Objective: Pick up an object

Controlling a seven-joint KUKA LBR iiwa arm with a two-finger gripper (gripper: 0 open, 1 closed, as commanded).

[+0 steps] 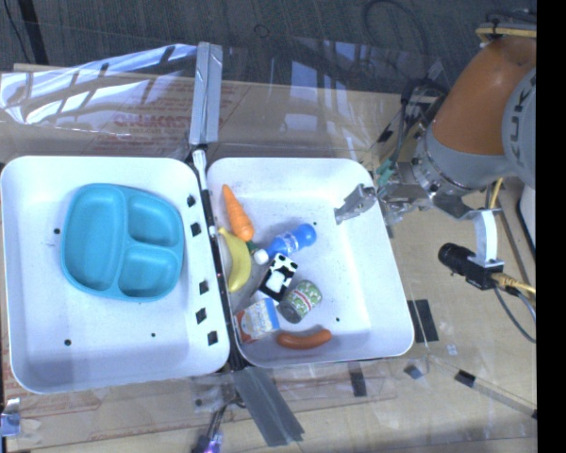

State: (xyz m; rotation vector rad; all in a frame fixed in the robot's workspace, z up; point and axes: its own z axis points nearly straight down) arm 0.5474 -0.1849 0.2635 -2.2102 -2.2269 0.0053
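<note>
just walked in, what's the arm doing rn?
The KUKA arm reaches in from the right, its gripper poised over the upper right part of the right bin, with nothing between its fingers. The objects lie clustered at that bin's left side: a carrot, a banana, a blue bottle, a small can and a sausage. The left bin holds a blue divided plate. Nothing is picked up yet.

1 arm (472,111) enters from the right edge, orange band at the upper right, grey wrist segment below it angled down and left. Claw (355,203) sticks out leftward from the wrist, tip tilted down-left. Cables hang round the wrist; finger state too small to read.
</note>
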